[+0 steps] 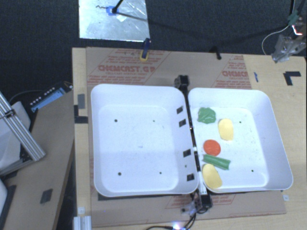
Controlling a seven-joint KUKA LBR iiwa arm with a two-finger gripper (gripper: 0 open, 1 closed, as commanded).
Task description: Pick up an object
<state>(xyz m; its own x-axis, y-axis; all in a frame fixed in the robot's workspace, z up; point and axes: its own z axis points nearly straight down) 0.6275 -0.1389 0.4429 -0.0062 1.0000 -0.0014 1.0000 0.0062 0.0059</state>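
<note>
bench (158,61): tan board, red print on it, two shallow white plastic bins side by side
left bin (139,140): smooth glossy white, rounded corners, a few small dark dots on the floor
right bin (268,128): same white plastic, holds all five items, bunched near its left wall
green lump (206,115): crinkled, leafy shape, matte, top of the cluster
yellow oval (226,129): smooth, pale, just right of and below the green lump
red ball (212,147): round, orange-red, smooth, middle of the cluster
green pod (217,161): long, flat, tilted, just under the red ball
yellow blob (211,176): rounded, smooth, touching the green pod's lower side, near the bin's front wall
hinge strip (192,143): dark clips between the bins
foil sheet (113,12): shiny, wrinkled, square, on dark floor behind the bench
gripper (288,46): metallic grey, top right corner, off the bins; claw state cannot be told, too small and blurred
</note>
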